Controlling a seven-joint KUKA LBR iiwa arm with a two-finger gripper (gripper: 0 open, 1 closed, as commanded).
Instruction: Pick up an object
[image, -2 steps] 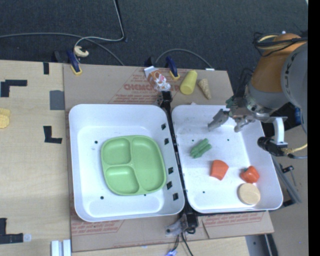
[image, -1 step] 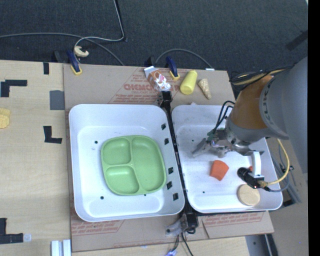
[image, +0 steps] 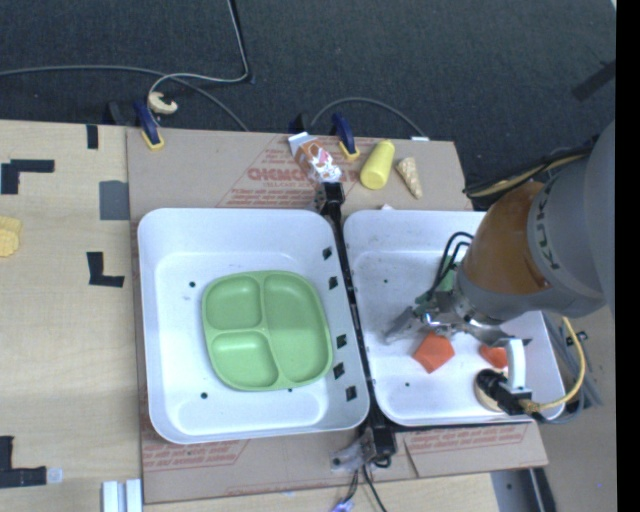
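Hovering just above the orange block (image: 433, 352) in the right bin (image: 400, 400), end effector (image: 425, 322) grip unclear, needing centering before closing.

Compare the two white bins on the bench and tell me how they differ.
The left bin holds a green divided plate; the right bin holds small orange-red pieces. The arm's gripper is down inside the right bin, while nothing reaches into the left bin. The left bin looks somewhat wider from this slant. Both are shallow, white and sit side by side on cardboard.
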